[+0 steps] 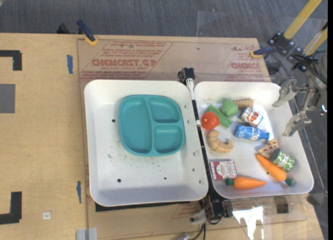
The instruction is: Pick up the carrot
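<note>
Two carrots (248,182) lie in the right bin (307,171), by its near edge and near-right corner. The gripper (297,110) hangs over the bin's right edge, open, holding nothing.

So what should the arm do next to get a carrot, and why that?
Probably swing the gripper toward the camera and lower it over the nearer carrot. The gripper hangs at the right bin's outer rim, above the toys, holding nothing. Two carrots lie at the bin's near end; the other is farther from the gripper.
</note>
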Robot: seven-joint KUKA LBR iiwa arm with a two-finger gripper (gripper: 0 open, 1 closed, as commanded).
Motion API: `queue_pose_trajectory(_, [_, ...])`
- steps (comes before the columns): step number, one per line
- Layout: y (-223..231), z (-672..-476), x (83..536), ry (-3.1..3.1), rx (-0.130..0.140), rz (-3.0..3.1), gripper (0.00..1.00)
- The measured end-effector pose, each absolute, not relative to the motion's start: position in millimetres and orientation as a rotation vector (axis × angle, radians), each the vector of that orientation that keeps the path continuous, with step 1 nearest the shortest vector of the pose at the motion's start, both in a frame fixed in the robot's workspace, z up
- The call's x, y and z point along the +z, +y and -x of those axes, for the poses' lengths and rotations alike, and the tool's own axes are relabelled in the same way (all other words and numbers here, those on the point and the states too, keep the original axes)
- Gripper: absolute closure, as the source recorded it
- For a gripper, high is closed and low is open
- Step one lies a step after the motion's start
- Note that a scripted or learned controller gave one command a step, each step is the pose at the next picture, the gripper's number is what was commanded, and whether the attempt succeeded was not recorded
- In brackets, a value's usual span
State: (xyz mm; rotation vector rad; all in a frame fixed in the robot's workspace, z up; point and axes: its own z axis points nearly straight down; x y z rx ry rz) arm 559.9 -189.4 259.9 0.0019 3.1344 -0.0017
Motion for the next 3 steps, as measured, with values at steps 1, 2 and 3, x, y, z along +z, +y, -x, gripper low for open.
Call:
queue_pose_trajectory(1, [-210.1, -505.9, 160.2, 3.108, 0.003, 0.453, 0.00])
queue_pose_trajectory(2, [-224.4, -520.0, 318.3, 3.117, -0.013, 0.150, 0.00])
queue_pose_trajectory(3, [-222.2, -483.4, 196.0, 3.127, 0.008, 0.349, 0.00])
